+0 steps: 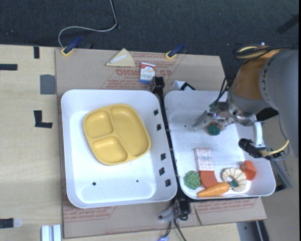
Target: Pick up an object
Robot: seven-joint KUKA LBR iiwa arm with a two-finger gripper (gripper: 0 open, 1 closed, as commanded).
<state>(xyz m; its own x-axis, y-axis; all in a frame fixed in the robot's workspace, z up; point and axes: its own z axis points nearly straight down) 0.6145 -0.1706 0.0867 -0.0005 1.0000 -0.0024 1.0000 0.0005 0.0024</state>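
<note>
My gripper (210,121) hangs low over the upper middle of the right bin (183,109), reaching in from the right. A small teal round object (213,130) lies right under its tip, touching or nearly touching it; whether it is gripped is unclear. Toward the bin's front lie a pink-and-white box (204,159), an orange-red block (207,178), a green broccoli piece (191,179), a carrot (214,189), a round white-and-orange item (234,177) and a small red-orange piece (249,169).
The left bin (72,149) holds a yellow divided plate (116,133). Behind the bins on the cardboard stand a small red-and-white carton (147,73) and a tan wedge (122,59). A black divider (163,134) runs between the bins.
</note>
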